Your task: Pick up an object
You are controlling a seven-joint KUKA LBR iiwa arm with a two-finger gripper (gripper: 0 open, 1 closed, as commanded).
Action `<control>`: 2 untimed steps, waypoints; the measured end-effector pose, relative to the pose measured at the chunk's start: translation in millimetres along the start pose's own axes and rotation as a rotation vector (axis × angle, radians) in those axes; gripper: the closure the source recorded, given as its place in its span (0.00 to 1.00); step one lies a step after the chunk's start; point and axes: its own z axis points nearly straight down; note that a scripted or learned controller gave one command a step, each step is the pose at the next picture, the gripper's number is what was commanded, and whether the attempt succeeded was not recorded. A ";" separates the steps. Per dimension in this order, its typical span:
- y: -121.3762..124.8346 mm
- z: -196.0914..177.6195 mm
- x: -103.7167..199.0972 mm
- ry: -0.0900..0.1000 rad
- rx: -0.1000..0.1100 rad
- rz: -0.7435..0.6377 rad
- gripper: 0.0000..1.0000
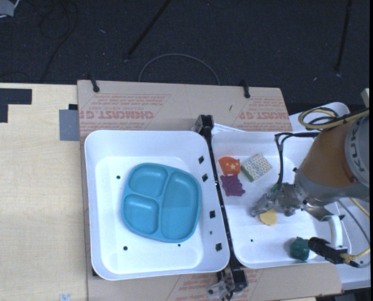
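My gripper [263, 207] is low in the right bin [249, 256], near its middle. A small yellow piece [269, 218] lies just below and right of the gripper tip, very close to it, and I cannot tell whether they touch. Left of the gripper lie a purple piece [232, 185] and, above that, a red-orange piece [229, 165]. A green-and-white checkered block [256, 167] sits at the back of the bin. A teal object [299, 248] rests near the front right corner.
The left bin [105, 231] holds a blue divided plate [161, 201]. A black divider rail [212, 193] runs between the two bins. The grey arm with its orange band [327, 158] covers the right bin's right side.
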 end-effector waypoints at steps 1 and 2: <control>0.7 -12.5 -1.6 0.000 -0.002 0.005 1.00; -5.5 -59.8 5.2 0.000 -0.003 -0.002 1.00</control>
